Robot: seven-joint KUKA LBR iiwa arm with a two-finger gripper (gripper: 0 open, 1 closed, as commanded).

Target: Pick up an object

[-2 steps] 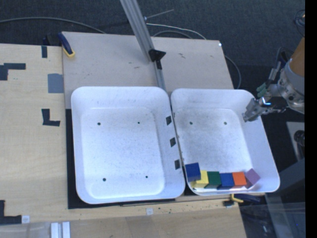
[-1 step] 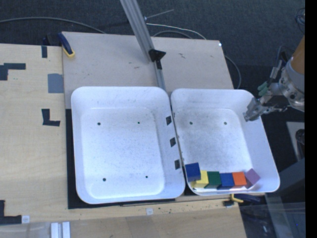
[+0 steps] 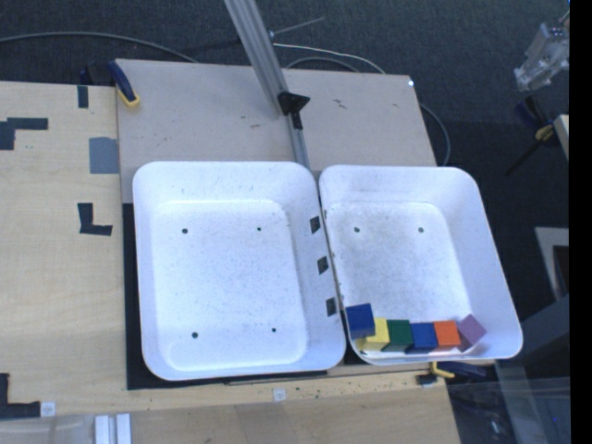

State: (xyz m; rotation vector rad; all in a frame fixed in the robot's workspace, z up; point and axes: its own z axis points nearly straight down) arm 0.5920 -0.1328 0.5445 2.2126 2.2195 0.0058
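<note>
Bench [image 3: 231,109]: tool [image 3: 544,58] top right, clear of bins.

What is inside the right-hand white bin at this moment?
The right bin holds a row of small blocks along its near wall: blue, yellow, green, another blue, orange and purple. Anything beneath them is covered.

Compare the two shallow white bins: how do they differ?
The right white bin holds a row of small coloured blocks along its near wall; the left white bin shows just speckles and dark dots. The left bin sits square to the camera; the right bin is turned slightly. Both are shallow, white and rounded.
</note>
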